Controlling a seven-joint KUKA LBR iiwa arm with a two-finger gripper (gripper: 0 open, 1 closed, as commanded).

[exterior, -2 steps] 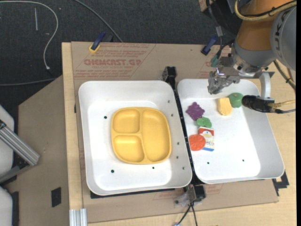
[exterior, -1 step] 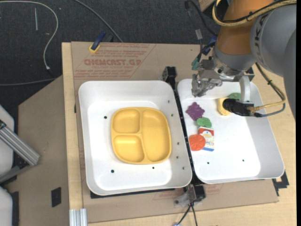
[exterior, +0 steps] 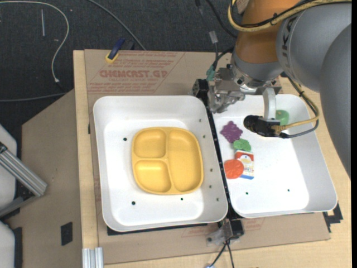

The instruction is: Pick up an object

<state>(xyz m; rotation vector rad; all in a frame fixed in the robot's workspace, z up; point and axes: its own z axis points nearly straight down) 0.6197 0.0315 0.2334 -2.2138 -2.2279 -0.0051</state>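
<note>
The right bin [exterior: 295, 177] holds a purple toy [exterior: 231, 131], a small green piece [exterior: 242, 145], an orange-red disc [exterior: 234, 169] and a white packet with red and blue print [exterior: 247, 164], all bunched near its left wall. Another green object [exterior: 282, 116] lies toward the back of that bin. My gripper [exterior: 223, 100] hangs over the back left corner of the right bin, just behind the purple toy, under the orange wrist band [exterior: 265, 15]. I see nothing held in it.
The left bin [exterior: 111, 149] holds a yellow divided plate [exterior: 167, 160]. A black part on a cable [exterior: 260, 125] hangs from the arm over the right bin. The bins' shared wall [exterior: 216, 149] runs right beside the toys. Cardboard [exterior: 139, 71] lies beneath.
</note>
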